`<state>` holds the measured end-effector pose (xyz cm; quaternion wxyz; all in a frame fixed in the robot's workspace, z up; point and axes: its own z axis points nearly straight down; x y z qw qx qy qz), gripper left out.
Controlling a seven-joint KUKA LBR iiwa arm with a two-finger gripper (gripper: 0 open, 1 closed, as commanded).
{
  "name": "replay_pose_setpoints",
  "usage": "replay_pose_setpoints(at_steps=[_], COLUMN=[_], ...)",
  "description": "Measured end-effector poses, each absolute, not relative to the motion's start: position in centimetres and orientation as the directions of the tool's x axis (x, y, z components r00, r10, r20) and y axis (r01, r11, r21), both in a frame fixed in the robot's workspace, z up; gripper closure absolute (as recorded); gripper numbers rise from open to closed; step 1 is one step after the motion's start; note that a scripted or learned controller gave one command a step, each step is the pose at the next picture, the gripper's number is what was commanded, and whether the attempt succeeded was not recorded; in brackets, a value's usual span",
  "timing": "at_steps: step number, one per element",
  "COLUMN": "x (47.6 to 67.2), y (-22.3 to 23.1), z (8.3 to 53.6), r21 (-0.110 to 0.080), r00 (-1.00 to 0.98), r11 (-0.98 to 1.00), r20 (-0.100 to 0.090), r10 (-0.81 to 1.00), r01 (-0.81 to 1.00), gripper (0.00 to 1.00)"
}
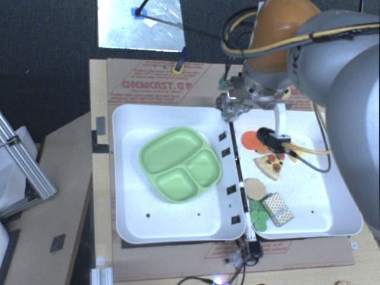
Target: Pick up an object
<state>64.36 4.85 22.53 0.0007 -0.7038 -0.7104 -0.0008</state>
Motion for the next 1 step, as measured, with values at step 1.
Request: replay_pose_setpoints(at_steps=[1], x=[64.60], y=[10.39], z=[23.38], r21=[0.003], r00=[-0.011], r11=[0.011], r20=[0.003], r10=[1.000], r01=[1.000], gripper=[1.00])
